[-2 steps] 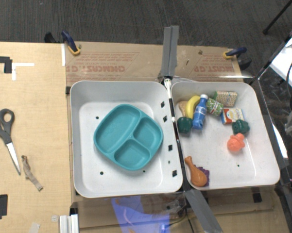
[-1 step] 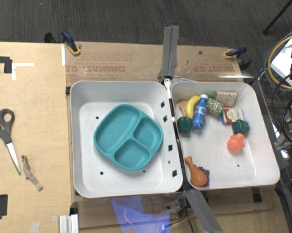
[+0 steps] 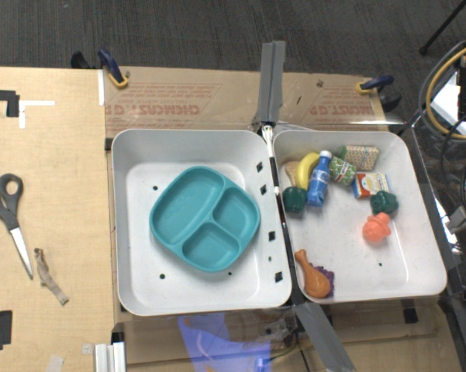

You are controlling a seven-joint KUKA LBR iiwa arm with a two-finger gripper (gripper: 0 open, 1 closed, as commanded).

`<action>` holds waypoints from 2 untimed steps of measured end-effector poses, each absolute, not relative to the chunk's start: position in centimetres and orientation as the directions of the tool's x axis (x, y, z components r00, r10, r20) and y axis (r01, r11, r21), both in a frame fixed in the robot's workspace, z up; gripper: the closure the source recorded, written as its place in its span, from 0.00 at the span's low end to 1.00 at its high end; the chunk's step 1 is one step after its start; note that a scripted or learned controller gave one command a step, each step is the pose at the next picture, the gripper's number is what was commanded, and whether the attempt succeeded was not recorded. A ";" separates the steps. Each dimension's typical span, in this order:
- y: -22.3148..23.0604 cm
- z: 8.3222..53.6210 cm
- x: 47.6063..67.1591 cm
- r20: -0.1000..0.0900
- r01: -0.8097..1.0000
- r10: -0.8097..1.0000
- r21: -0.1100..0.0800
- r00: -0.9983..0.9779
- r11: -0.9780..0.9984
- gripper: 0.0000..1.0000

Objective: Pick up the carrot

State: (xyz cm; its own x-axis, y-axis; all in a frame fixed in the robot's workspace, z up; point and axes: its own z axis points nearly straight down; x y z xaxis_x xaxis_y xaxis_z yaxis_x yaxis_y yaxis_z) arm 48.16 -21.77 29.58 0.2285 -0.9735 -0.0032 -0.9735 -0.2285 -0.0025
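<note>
Carrot: small orange plastic carrot [image 3: 313, 275] lies at lower left of the right white bin [image 3: 419, 281], tight against the wall beside a purple scrap [image 3: 326, 277]. Gripper state: cannot tell. Risk: wall blocks a finger; rounded carrot may slip.

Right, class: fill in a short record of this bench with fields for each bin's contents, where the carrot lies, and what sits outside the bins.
left bin: one teal divided plate, three compartments
right bin: toy food and small packs, mostly along the far side
carrot: near left corner of right bin, lying flat beside the wall, on a purple scrap
far-side cluster: banana, blue bottle, small boxes
other item: orange-red round toy, apart from carrot
outside the bins: scissors on the board to the left
</note>
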 end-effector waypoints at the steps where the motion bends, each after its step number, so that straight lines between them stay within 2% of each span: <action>1: -21.0 28.0 47.9 -0.003 -0.903 -0.903 -0.001 0.430 -0.430 1.00; 2: -21.3 26.0 47.9 -0.005 -0.712 -0.712 -0.001 0.702 -0.702 1.00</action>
State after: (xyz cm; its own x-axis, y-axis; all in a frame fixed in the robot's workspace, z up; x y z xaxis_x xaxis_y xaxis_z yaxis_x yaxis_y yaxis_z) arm 47.85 -21.31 25.98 0.7017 -0.7124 -0.0049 -0.7124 -0.7017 -0.0012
